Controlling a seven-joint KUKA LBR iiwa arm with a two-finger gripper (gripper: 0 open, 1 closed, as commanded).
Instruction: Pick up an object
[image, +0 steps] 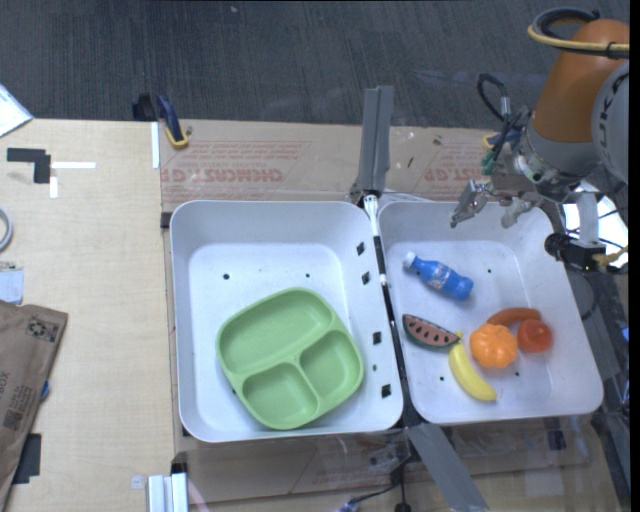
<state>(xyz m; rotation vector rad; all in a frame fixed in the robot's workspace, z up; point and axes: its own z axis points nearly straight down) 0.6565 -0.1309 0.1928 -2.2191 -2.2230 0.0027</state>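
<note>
Blue bottle (440, 277) lying on its side in the right bin (560, 402), toward the far left corner, white cap pointing to the far rim; probably the nearest candidate for picking, because nothing touches it and there is free floor all around. Closer to the near rim, a watermelon slice (431, 331) by the left wall, then an orange (493, 345) with a banana (471, 373) just beside it, a tomato (535, 336) and a reddish sausage-like piece (513, 316) behind; crowded together, so harder to take one alone. In the left bin (190, 300), a green divided plate (290, 357) resting flat in the near half, tilted to the walls. Gripper (470, 208) hanging above the far rim of the right bin, near its middle, carrying nothing; fingers (461, 212) appearing slightly apart, so open, though small and partly lost against the cardboard (280, 170). Bottle placed nearer and a little to the left of the jaws, well apart from them and lower, not between them. Likely step: approach, with descent toward the bin floor not yet done.
</note>
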